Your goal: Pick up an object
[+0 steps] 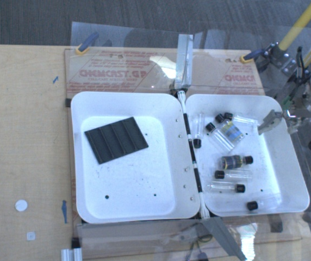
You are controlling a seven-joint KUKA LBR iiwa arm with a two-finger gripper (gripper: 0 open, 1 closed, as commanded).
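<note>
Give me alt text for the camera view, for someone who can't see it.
Two shallow white bins sit side by side on a bench: the left bin holds a dark ribbed pad, the right bin several small clear vials with black caps. The pincer hangs over the right bin's far right corner.

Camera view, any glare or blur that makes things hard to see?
Camera view: glare washes the clear sheet behind the bins; the clear vials in the right bin barely stand out from its white floor; the black ridged pad reads sharp.

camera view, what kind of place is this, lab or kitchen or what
Most likely a robot lab bench set up for picking trials: two shallow white bins side by side, small capped vials scattered in the right one, and a clamped clear plastic sheet behind them.
</note>
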